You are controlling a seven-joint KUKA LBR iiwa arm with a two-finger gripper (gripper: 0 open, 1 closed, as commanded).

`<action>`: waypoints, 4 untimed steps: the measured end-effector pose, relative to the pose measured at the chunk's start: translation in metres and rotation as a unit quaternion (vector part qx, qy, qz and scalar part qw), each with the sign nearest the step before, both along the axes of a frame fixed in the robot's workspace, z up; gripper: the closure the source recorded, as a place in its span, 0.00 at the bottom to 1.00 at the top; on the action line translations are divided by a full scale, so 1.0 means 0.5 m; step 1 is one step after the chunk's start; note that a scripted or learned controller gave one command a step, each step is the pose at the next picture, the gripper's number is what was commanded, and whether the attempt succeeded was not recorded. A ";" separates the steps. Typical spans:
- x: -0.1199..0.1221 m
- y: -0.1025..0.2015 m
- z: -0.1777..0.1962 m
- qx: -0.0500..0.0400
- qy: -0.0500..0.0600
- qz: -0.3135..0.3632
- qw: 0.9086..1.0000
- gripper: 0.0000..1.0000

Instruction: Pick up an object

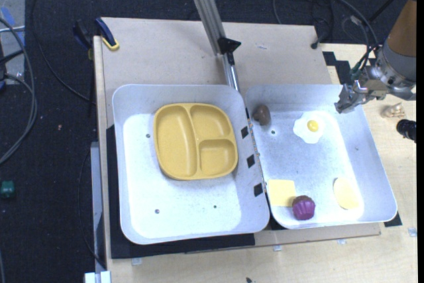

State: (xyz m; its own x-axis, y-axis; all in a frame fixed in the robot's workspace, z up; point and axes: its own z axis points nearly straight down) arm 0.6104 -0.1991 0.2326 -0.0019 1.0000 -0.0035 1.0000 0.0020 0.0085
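The egg, a toy fried egg with a yellow yolk, lies flat in the right bin, near its far edge and toward the far right corner, and of everything there it is the nearest to the gripper. The gripper hangs over that bin's far right corner, at the rim, and the egg lies from it toward the bin's middle and slightly nearer the front; I judge a short move inward and down would bring it over the egg. The egg is roughly round, so it offers no clear long axis to line up with. Whether the jaws are open or shut I cannot tell, as they are small and dark against the rim; nothing is visible between them. The right bin also holds a brown lump at its far left corner, a yellow square and a purple piece by its near left corner, and a pale yellow oval toward its near right corner. The left bin holds a yellow divided tray, its three compartments bare.
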 end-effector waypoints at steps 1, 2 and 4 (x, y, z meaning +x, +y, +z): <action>0.002 0.000 0.050 0.001 0.002 0.000 1.000 1.00; 0.033 0.115 0.036 0.002 0.004 0.003 1.000 1.00; 0.064 0.320 0.010 0.002 0.004 0.003 1.000 1.00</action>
